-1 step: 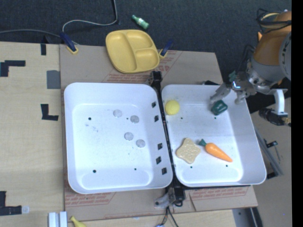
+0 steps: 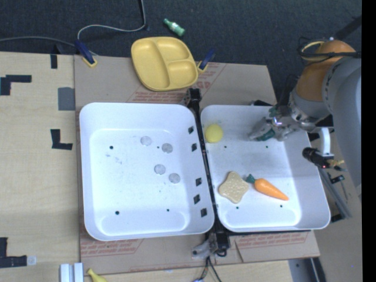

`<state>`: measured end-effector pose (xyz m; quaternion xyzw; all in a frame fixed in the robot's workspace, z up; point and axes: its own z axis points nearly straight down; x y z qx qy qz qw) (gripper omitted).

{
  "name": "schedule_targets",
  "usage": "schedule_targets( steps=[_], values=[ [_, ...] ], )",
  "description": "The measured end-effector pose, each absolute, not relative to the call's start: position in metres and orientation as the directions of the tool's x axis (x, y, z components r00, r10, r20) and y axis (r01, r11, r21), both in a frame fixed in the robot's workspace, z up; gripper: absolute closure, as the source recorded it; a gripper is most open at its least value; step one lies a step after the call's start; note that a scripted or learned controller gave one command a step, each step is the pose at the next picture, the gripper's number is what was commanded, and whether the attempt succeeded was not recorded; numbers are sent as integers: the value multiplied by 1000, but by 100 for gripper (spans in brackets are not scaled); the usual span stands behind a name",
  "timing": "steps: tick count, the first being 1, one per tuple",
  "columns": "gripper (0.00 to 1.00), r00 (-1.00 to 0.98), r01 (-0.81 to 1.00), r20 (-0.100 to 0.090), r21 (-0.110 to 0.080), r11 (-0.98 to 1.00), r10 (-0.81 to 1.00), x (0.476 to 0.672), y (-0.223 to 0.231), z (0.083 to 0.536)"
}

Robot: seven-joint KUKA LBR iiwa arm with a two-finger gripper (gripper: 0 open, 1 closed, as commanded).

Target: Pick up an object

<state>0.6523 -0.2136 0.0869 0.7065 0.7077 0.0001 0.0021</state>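
The right bin holds three things. A small yellow ball lies near its back left corner. A tan, bread-like piece and an orange carrot with a green top lie side by side near the front. My gripper is low over the back right part of this bin, well right of the ball and behind the carrot. A small teal patch shows at its tip, but I cannot tell what it is. The grey arm with its orange band comes in from the right.
The left bin shows several grey round spots on its floor. A yellow divided plate sits behind the bins. Blue clamps and a small green object lie farther back. A black divider runs between the bins.
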Motion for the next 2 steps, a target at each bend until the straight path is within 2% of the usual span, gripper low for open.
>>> schedule_targets(
  steps=[1,2],
  values=[
    [100,-4,1000,-6,4,4,1000,653,-214,98],
    [100,-4,1000,1,3,4,1000,667,-133,171]
  ],
)
